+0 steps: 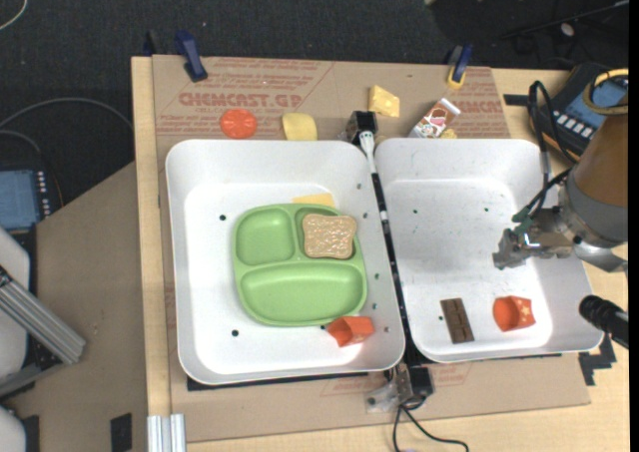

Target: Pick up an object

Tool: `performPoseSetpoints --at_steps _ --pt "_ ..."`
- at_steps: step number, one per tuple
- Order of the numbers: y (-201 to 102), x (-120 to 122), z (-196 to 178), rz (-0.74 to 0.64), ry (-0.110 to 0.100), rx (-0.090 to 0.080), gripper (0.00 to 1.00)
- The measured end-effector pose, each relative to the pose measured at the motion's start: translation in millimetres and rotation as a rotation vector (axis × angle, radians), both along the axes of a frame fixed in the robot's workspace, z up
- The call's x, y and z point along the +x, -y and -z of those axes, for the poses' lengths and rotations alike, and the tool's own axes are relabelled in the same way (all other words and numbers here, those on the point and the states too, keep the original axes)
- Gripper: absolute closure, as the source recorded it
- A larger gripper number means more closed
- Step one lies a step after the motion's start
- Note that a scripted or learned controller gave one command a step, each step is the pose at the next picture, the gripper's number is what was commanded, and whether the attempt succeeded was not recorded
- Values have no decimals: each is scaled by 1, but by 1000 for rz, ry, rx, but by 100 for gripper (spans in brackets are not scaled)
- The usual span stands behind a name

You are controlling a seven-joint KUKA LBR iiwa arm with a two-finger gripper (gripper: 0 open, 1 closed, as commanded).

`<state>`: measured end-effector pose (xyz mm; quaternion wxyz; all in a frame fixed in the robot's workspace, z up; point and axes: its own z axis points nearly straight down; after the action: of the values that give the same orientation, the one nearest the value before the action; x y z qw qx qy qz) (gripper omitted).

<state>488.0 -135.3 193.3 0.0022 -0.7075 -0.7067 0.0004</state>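
Observation:
In the right bin (449,176) lie a brown chocolate bar (456,320) and an orange piece (514,313) near the front wall. My gripper (506,252) hovers at the bin's right side, just above and behind the orange piece, with nothing seen between its fingers. In the left bin (200,240) a green divided plate (298,265) carries a slice of toast (328,235) in its upper right compartment. A yellow piece (316,201) peeks out behind the plate, and an orange-red piece (349,330) lies at its front edge.
Behind the bins on the cardboard lie an orange disc (238,123), a yellow lump (299,127), a yellow wedge (384,101) and a small printed packet (435,121). Blue clamps (190,56) hold the board's back edge. A black divider (379,201) runs between the bins.

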Motion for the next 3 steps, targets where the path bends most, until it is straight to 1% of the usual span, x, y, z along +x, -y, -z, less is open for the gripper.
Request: performPoseSetpoints --at_steps 1,2,3 --pt "-39 -9 14 -4 -1 1 100" --pt "-36 -8 3 -1 5 -3 100" --pt "-44 1 -1 -2 6 -4 100"
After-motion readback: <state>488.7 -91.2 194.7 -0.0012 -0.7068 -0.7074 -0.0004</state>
